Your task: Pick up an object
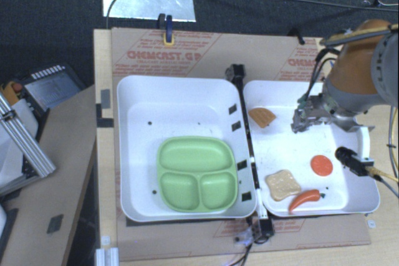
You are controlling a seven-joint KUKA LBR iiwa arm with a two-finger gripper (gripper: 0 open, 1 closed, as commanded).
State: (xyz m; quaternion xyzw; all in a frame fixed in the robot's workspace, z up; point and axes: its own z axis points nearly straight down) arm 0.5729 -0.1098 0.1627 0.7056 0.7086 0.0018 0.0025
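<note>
In the right bin lie a tan wedge of bread or chip near the back left, a round red-orange slice, a beige toast slice and a red chili pepper at the front. My gripper hangs over the bin's upper middle, right of the tan wedge and above the red slice. I see nothing between its fingers.
The left bin holds a green three-compartment plate. A black divider clip strip runs between the bins. A cable and black connector hang by the right bin's right side. Cardboard lies under both bins.
</note>
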